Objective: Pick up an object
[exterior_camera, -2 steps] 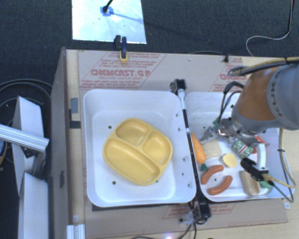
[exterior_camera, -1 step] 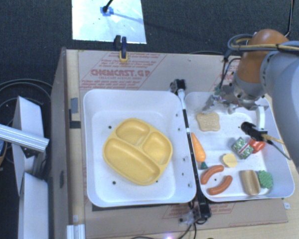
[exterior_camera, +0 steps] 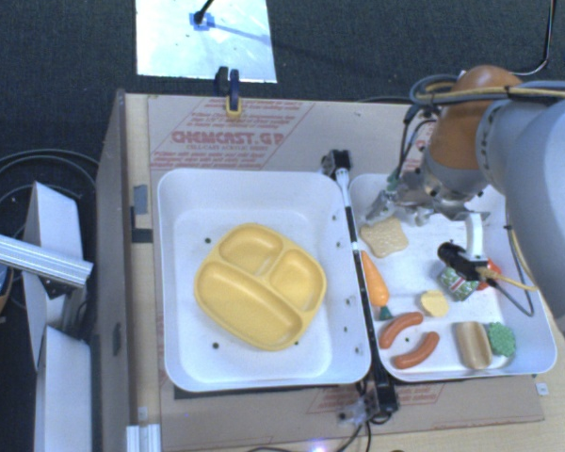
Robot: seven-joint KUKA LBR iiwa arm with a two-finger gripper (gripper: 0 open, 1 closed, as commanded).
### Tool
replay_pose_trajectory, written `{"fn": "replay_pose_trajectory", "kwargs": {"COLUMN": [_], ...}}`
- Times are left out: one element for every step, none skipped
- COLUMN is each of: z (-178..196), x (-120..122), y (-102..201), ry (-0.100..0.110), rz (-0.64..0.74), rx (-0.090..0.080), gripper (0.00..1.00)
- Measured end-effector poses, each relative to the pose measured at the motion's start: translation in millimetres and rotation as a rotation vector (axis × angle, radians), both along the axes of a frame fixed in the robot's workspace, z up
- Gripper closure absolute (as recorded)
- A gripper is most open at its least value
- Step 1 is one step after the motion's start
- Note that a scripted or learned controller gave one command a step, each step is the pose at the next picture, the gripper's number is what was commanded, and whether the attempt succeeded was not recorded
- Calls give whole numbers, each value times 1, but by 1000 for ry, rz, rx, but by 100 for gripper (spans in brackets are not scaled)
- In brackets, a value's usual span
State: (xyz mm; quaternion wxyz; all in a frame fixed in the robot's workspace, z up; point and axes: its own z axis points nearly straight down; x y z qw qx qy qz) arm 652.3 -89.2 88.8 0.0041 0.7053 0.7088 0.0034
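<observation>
My gripper (exterior_camera: 395, 207) hangs over the back left part of the right bin (exterior_camera: 537, 347), just above and behind a tan toast slice (exterior_camera: 384, 238). I see nothing held in it. Lying in the same bin are an orange carrot (exterior_camera: 375, 281), two sausages (exterior_camera: 400, 328) (exterior_camera: 416, 349), a yellow slice (exterior_camera: 434, 303), a green can (exterior_camera: 459, 282), a bun (exterior_camera: 471, 344) and a broccoli piece (exterior_camera: 500, 340). The grey arm (exterior_camera: 527, 158) covers the bin's back right part.
The left bin (exterior_camera: 184, 252) holds a yellow divided plate (exterior_camera: 259, 285). A black divider rail (exterior_camera: 353, 252) runs between the bins. White boxes and cables (exterior_camera: 38, 252) stand left of the bench. A yellow cable (exterior_camera: 518, 281) crosses the right bin's edge.
</observation>
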Motion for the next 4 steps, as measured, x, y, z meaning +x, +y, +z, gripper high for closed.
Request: {"fn": "replay_pose_trajectory", "kwargs": {"z": [0, 0, 0, -4], "x": [19, -3, -4, 17], "y": [6, 6, 5, 4], "ry": [1, -2, -3, 7], "rz": [0, -4, -4, 0], "rx": [0, 0, 0, 1], "gripper": [0, 0, 0, 0]}}
